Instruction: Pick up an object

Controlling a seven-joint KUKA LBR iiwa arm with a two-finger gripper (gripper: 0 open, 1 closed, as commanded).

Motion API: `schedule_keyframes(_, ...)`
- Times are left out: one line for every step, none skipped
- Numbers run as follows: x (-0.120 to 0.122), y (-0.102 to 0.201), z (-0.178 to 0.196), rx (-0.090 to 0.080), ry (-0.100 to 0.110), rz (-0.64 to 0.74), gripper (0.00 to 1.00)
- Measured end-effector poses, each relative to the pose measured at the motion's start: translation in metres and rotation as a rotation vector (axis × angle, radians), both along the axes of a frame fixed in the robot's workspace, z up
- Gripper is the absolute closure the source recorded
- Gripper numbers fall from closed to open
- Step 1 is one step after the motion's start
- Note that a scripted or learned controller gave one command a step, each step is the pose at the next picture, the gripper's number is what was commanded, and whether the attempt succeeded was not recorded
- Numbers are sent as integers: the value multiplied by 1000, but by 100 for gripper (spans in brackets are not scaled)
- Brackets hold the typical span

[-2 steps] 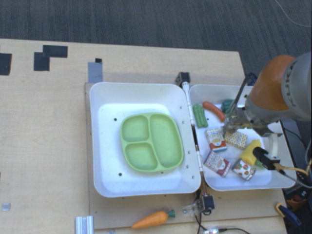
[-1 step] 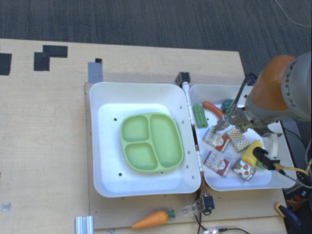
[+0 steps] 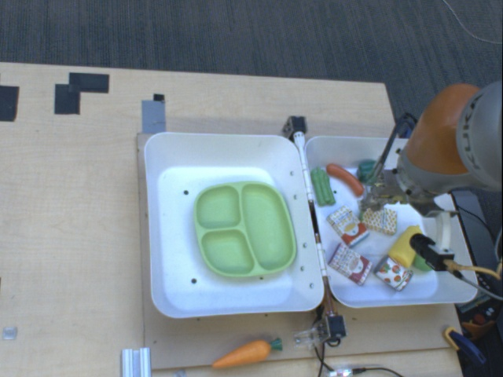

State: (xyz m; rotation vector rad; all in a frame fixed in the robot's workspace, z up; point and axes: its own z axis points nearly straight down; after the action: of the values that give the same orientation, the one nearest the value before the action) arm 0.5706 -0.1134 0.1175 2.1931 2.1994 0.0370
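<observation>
Glossy green 3-compartment tray (image 3: 244, 228); tool (image 3: 376, 201) above crinkly packets (image 3: 383, 221), finger state unclear.

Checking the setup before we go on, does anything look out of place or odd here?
Yes: a toy carrot lies on the bench below the left bin, outside both bins, while the other small items sit in the right bin.

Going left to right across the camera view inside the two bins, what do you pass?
Green divided tray → green stick-shaped piece → orange sausage-shaped toy → gripper over a patterned block → yellow piece.
</observation>
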Motion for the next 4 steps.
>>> schedule_keyframes(0, 0, 0, 0, 0, 0, 0)
schedule_keyframes(1, 1, 11, 0, -4, 1, 100)
schedule_keyframes(1, 1, 11, 0, -4, 2, 0)
schedule_keyframes(-3, 13, -23, 0, 16, -2, 0)
